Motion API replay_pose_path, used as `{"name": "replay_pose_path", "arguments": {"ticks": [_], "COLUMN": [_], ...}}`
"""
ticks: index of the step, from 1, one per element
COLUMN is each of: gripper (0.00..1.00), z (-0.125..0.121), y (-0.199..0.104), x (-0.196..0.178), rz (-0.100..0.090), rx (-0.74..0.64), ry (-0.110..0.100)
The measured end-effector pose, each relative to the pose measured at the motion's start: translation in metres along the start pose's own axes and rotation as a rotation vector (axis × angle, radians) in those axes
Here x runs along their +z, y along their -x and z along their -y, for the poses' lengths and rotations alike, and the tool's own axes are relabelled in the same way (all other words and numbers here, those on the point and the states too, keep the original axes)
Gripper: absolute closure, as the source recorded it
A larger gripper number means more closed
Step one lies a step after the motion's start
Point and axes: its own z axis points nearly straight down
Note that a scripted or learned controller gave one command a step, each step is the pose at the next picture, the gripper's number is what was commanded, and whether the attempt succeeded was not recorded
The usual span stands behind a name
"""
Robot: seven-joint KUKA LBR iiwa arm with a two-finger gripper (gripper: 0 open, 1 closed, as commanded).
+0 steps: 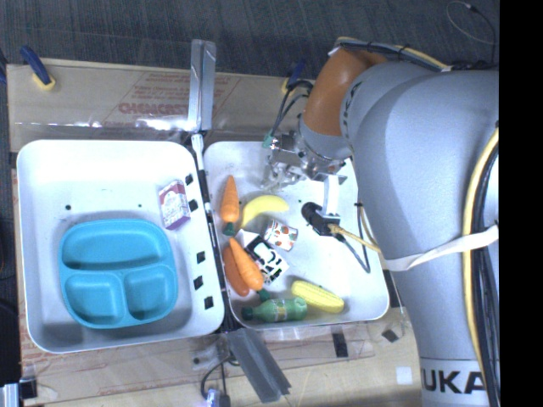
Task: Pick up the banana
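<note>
"UKA" lettering (450, 381) on arm base

Yellow banana (264, 207); two orange carrots (230, 200) (243, 265); yellow corn (317, 296); green bottle (276, 310); black-and-white patterned box (267, 259); blue divided tray (119, 272); white bins (42, 168); grey arm (424, 168), orange band (333, 91).

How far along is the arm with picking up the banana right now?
Done: the arm has reached into the right bin, and its gripper hangs near the bin's back edge, just above the banana. In hand: nothing visible. Left: the whole grasp and lift; the banana lies on the bin floor beside a carrot.
</note>
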Motion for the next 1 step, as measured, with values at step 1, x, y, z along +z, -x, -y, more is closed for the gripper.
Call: {"name": "replay_pose_path", "arguments": {"ticks": [1], "gripper": [0.0], "z": [0.0001], "y": [-0.0004], "x": [0.0001], "rz": [0.0], "rx": [-0.001], "ry": [-0.001]}}
